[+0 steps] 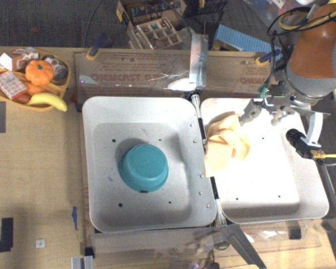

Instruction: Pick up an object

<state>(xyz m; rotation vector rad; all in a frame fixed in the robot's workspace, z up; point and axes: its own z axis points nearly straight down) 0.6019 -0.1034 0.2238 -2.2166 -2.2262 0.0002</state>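
A crumpled pale yellow cloth (226,142) lies at the left side of the right bin (280,195), against the wall shared with the left bin. A teal bowl (144,167) sits upside down in the middle of the left bin (101,122). My gripper (262,115) hangs over the back of the right bin, just right of the cloth's upper corner. It is open, its two fingers spread apart with nothing between them. The left fingertip (248,114) is close to the cloth's edge.
A basket (5,93) with a small pumpkin, a banana and packets stands on the bench at far left. A cardboard wall (134,75) runs behind both bins, with boxes and clutter beyond it.
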